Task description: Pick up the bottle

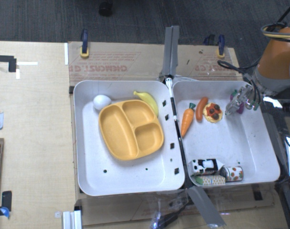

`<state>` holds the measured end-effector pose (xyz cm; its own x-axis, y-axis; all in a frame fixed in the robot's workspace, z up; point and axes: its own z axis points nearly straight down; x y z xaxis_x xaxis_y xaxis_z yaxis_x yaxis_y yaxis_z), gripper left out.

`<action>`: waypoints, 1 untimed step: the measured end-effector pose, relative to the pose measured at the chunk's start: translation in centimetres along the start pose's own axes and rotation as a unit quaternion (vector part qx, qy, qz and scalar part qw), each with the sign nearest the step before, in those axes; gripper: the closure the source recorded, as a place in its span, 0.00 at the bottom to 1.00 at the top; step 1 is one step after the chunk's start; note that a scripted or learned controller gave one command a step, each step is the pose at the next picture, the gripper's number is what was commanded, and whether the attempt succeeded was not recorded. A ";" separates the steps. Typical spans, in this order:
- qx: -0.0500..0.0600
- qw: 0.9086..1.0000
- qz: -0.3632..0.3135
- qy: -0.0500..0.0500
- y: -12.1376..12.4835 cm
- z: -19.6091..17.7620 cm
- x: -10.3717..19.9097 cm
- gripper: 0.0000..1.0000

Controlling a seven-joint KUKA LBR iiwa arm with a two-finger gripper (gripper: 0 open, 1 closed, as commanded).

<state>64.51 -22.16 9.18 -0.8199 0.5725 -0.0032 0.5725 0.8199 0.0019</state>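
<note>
Progress on the pick looks slight, as far as this view tells. The tool (241,102) sits low over the far right part of the right bin (259,151), close to that bin's far edge and right wall, with a small purple thing just at its tip; whether that thing is gripped or merely beside it is too blurred to say, and I cannot tell how the tool is set.

Which item is the bottle is not plain. The likeliest candidate, in my judgement, is the small black-and-white piece (204,165) lying on its side against the near edge of the right bin, touching a patterned box (211,179) and just beside a little spotted can (234,173). It lies well apart from the tool.

Between them, toward the bin's far left, lie a carrot (186,121), a red sausage (201,109) and a small pizza toy (213,112). The left bin (88,171) holds a yellow divided plate (130,130), a banana (148,100) and a white egg (102,100).

If that reading is right, the reach, the grasp and the lift are all left to do.
</note>
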 end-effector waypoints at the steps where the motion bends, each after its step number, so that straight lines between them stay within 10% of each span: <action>1: 0.001 0.997 0.078 0.000 -1.9 -19.1 2.5 1.00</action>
<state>61.30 -22.25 28.22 -0.7205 0.6934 -0.0021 0.6934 0.7205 0.0008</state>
